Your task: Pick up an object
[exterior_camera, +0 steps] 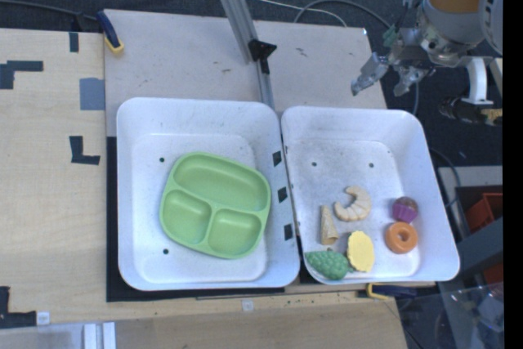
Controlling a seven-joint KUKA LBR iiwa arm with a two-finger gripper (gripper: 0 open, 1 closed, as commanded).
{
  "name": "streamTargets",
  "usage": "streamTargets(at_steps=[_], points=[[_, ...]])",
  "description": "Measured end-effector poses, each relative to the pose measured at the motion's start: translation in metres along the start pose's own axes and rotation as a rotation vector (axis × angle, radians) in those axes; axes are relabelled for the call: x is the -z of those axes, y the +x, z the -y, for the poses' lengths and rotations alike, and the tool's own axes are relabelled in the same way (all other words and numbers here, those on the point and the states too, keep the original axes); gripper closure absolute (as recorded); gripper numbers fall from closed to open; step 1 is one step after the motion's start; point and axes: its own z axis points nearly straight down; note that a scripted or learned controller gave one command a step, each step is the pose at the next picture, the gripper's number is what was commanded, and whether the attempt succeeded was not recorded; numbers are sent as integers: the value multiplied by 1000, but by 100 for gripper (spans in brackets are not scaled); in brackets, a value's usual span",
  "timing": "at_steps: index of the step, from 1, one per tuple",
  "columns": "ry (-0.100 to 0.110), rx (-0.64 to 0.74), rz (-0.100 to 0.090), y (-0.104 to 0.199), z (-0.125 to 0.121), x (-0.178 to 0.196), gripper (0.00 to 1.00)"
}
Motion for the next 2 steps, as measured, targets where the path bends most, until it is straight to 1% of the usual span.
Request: streamTargets(at_steps=[1,2], points=[[0,0,0,0,0,0,0],[5,0,0,11,-1,-57,0]])
